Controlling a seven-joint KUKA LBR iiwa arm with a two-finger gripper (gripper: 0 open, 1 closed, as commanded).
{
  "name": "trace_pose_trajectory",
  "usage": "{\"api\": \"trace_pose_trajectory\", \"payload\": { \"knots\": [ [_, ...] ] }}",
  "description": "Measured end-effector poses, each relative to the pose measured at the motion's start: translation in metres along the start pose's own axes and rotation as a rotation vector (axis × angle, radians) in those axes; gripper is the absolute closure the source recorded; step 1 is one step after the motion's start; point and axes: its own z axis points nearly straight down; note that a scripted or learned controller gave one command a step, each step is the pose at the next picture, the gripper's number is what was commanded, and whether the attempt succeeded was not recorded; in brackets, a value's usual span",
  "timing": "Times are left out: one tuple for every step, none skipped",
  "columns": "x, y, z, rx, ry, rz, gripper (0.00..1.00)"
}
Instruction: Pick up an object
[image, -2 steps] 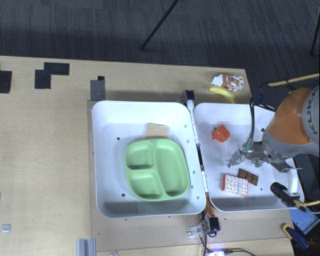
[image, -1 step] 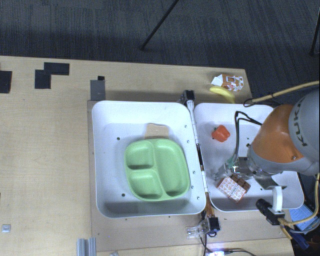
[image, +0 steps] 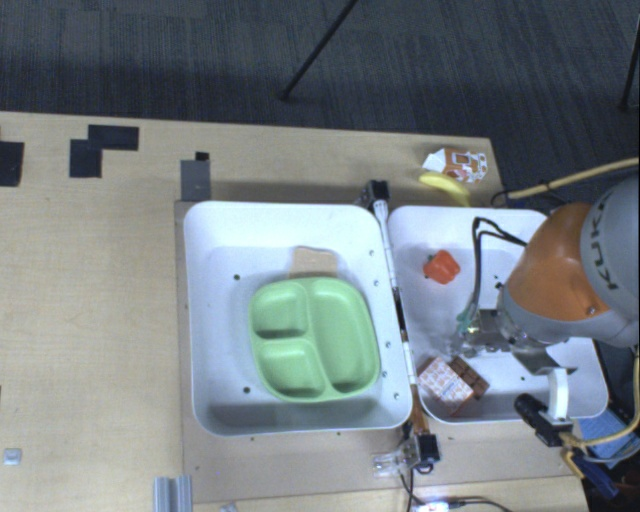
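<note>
In the right bin (image: 430, 235) lie a small red-orange object (image: 440, 267) near the back and a brown-and-white patterned block (image: 451, 382) at the front left corner. My gripper (image: 468, 340) is low in that bin, just above and right of the patterned block, under the grey wrist and orange band (image: 560, 275). The left bin (image: 215, 300) holds a green divided tray (image: 315, 337) with a tan flat piece (image: 314, 261) behind it.
A yellow and white-orange toy (image: 452, 170) lies on the bench behind the right bin. A black bar (image: 385, 245) runs along the rim between the two bins. Cables and clips (image: 415, 455) sit at the front edge.
</note>
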Motion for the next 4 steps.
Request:
{"api": "trace_pose_trajectory", "payload": {
  "knots": [
    [0.000, 0.000, 0.000, 0.001, 0.000, 0.000, 0.00],
    [0.001, 0.002, -0.010, -0.003, 0.001, -0.002, 1.00],
    [0.001, 0.002, -0.010, -0.002, 0.001, -0.003, 0.00],
    [0.003, -0.004, 0.012, 0.011, 0.002, 0.003, 0.00]
  ]
}}
